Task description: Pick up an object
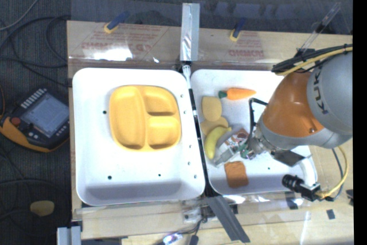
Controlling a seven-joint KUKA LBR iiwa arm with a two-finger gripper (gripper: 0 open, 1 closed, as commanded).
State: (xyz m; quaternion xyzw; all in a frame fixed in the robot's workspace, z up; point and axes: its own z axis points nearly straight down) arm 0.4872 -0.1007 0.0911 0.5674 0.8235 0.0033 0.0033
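My gripper (229,149) reaches into the right bin (258,181) from the right, low among the toy food. Its fingertips sit just right of the yellow banana (211,140) and above the brown bread piece (235,174). A pale potato-like piece (211,107) lies above the banana, and an orange carrot (239,93) lies near the bin's top. I see nothing clearly between the fingers, and their spacing is hard to read against the clutter.
The left bin (92,181) holds a yellow divided tray (144,116). A metal divider rail (192,123) separates the bins. A handheld pendant (35,119) lies on the floor at left. The arm's orange band (292,109) covers the right bin's right half.
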